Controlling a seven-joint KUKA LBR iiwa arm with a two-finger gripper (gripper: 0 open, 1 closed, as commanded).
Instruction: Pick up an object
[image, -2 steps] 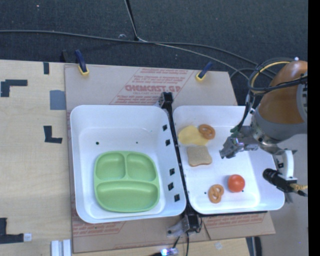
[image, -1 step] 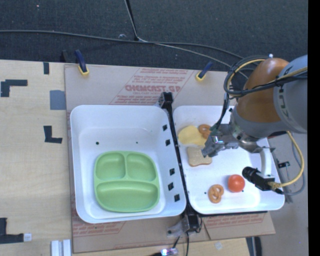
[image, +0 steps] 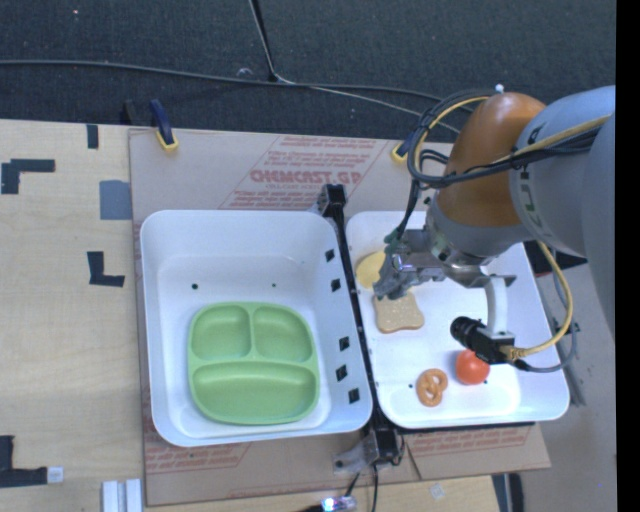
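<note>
My gripper (image: 392, 283) reaches down into the right bin (image: 520, 400), at its left side, just above a tan slice of bread (image: 399, 316). A pale yellow piece (image: 370, 268) lies right beside the fingers, partly hidden by them. Nearer the front lie a small brown pretzel (image: 432, 386) and a red tomato (image: 472, 369). I cannot make out anything held between the fingers, and the wrist blocks the view of their gap.
The left bin (image: 160, 300) holds a green divided plate (image: 253, 362). A black divider with clips (image: 345, 300) runs between the bins. The arm's grey body and orange band (image: 495, 130) cover the right bin's far corner, with cables looping around.
</note>
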